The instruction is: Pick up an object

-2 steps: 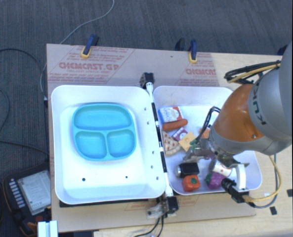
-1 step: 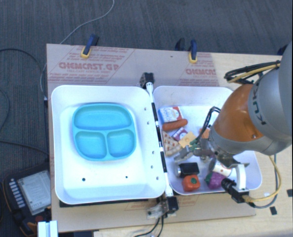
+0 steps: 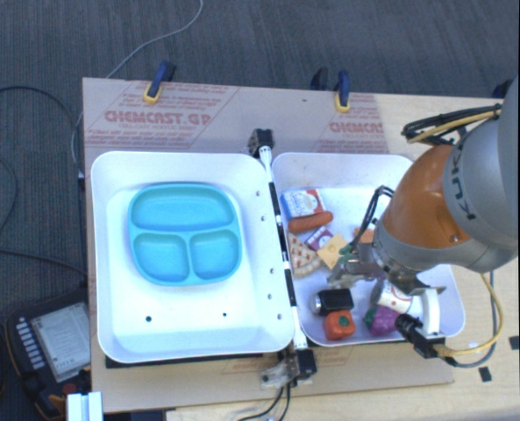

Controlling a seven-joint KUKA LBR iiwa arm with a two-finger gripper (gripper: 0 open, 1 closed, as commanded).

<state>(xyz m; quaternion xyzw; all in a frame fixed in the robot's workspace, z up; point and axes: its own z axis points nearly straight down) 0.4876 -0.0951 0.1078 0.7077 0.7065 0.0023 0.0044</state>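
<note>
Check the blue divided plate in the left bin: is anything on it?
Empty. The blue divided plate shows three bare compartments; the toys lie in the right bin.

arm (image 3: 483, 191): grey, enters from the right edge of the frame, bulks across the right-centre | orange band (image 3: 422, 204): right of centre, above the wrist | wrist: angled down-left | gripper (image 3: 358, 266): lower right of centre, low
</note>
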